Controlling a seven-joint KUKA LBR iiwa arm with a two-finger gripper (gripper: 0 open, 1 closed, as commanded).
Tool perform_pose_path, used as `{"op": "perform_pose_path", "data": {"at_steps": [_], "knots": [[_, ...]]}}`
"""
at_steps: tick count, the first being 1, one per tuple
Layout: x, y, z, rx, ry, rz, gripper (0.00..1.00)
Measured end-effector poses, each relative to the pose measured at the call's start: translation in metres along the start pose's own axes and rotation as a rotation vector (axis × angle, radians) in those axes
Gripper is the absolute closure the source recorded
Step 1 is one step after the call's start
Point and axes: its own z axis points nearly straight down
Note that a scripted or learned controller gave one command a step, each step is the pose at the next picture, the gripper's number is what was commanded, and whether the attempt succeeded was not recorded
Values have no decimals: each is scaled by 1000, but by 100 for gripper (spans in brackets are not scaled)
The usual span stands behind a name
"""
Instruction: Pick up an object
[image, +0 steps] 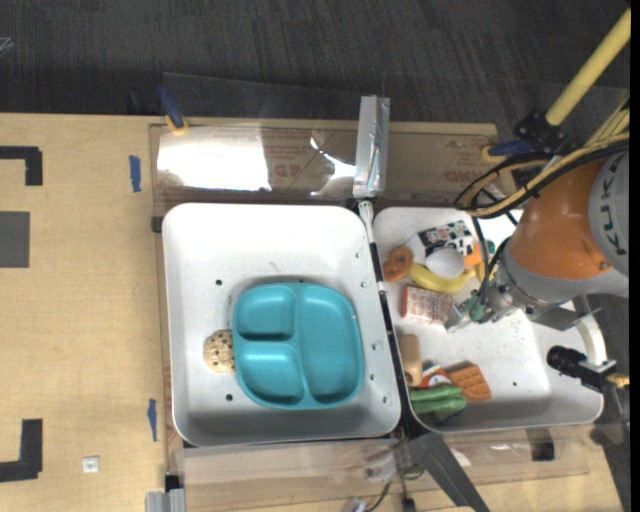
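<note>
Reaching in from the right w/ the gripper (478, 305) low in the right bin (520, 385), just beside a pink packet (425, 304) and banana (445, 279), prob. lining up a grab. Grip state: can't tell. Left bin (270, 225) holds a teal tray (297, 343), cookie (219, 350) touching its left edge.

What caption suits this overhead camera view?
Grey, orange-banded arm's gripper lowered among small items in right white bin; teal divided plastic tray in left bin.

Divided tray (298, 343) in left bin (190, 240); cookie (219, 351) beside tray.
</note>
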Motion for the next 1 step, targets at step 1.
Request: {"op": "perform_pose_path", "data": {"at_steps": [1], "knots": [[46, -9, -66, 19, 10, 231, 100]]}}
